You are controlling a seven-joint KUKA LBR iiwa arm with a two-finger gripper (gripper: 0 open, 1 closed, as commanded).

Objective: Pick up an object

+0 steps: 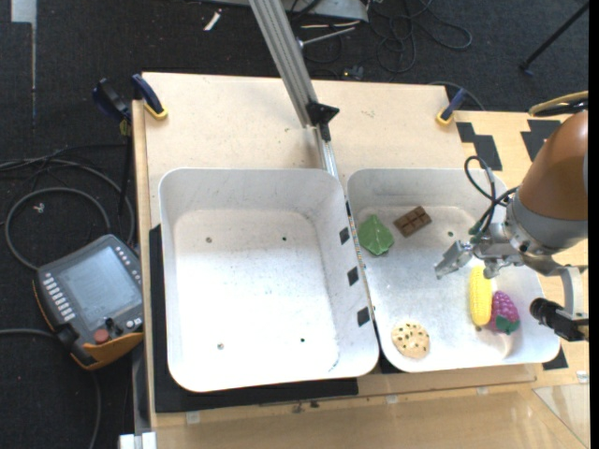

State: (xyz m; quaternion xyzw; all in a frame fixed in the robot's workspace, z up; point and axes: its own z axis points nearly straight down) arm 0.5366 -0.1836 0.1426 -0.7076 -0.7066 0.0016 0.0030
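Observation:
The right bin (412,181) holds a green leaf-shaped toy (376,236), a brown chocolate bar (412,220), a yellow corn cob (480,296), a purple bunch of grapes (504,311) and a round cookie (410,340). My gripper (471,258) hangs over the right bin, just above the top end of the corn cob. Its fingers (451,259) are spread apart with nothing between them. The arm's grey and orange body covers the bin's right rim.
The left bin (187,195) sits beside the right one on the bench. A slanted metal pole (285,50) rises from between the bins. A teach pendant (89,297) lies off the bench at the left.

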